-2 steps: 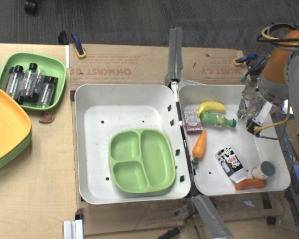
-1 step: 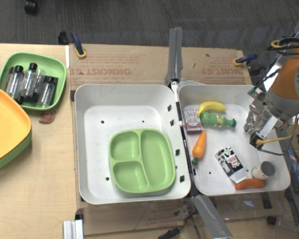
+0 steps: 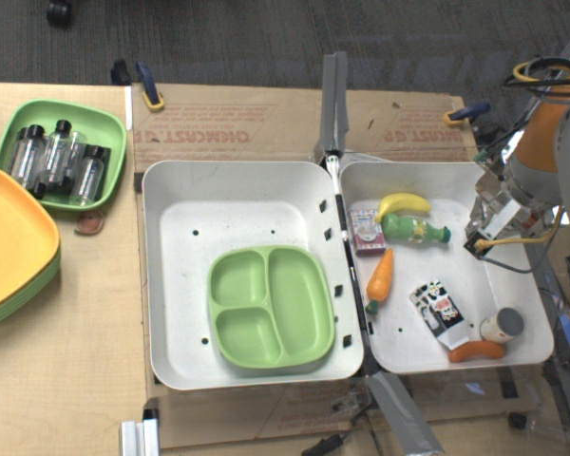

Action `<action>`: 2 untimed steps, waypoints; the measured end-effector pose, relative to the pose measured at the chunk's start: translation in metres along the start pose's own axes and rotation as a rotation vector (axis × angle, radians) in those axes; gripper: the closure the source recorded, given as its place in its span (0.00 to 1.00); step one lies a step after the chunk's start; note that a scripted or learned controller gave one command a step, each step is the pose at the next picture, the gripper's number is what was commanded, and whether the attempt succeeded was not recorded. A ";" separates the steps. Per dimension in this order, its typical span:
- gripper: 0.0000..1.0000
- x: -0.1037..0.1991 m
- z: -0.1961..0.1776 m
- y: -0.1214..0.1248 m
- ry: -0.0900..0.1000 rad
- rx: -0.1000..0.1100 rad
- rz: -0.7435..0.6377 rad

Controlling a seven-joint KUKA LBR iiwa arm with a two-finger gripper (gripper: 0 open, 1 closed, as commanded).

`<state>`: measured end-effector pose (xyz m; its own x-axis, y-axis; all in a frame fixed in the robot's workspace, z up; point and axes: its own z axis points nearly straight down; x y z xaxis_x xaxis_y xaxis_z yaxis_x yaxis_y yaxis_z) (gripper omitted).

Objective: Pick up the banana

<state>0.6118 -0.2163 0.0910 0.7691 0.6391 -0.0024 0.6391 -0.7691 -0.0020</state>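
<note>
A cardboard-covered bench carries two white bins side by side. In the right bin, near the middle of its far wall, lies the banana. Its long axis runs left to right along that wall, and its ends curve toward the near side. It touches a green bottle. The gripper hangs over the bin's right edge, apart from the banana; whether it is open or closed cannot be told. The arm slants in from the far right corner.

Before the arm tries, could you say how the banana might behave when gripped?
The banana looks smooth and moulded, so probably stiff, light and slippery. Being curved, it may pivot when squeezed. The green bottle beside it might shift.
</note>
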 end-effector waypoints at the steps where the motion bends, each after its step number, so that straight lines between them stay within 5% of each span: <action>1: 1.00 0.025 0.000 0.024 0.000 -0.001 0.066; 2: 1.00 0.001 -0.001 0.005 0.002 0.003 0.051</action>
<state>0.6157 -0.2200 0.0916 0.8007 0.5990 -0.0010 0.5990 -0.8007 -0.0044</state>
